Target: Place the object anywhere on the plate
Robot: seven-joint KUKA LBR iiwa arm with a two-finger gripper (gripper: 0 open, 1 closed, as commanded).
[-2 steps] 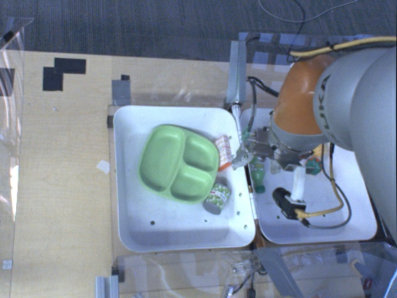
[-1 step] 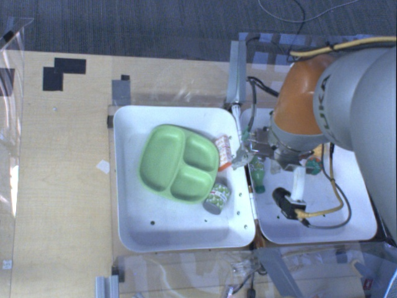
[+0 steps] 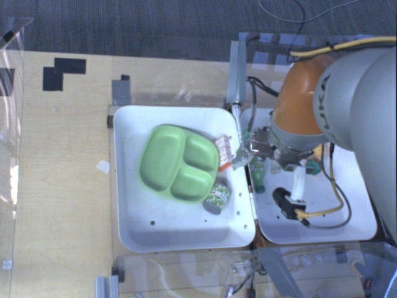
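Left bin [image 3: 133, 228]: a green, three-compartment plate [image 3: 178, 162] is seen lying tilted near the middle. A small can [image 3: 217, 198] lies on its side, touching the plate's lower right edge. A small red-and-white packet [image 3: 224, 146] sits at the plate's right edge.

The arm [image 3: 322, 98] is seen over the right bin [image 3: 360, 225]. The gripper [image 3: 243, 157] is seen at the divide between the bins, near an orange piece [image 3: 226, 164]; its opening cannot be told. A green bottle [image 3: 257, 177] lies below the wrist in the right bin.

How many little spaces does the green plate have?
3: the green plate has one long section on its left and two smaller ones on its right, one top, one bottom.
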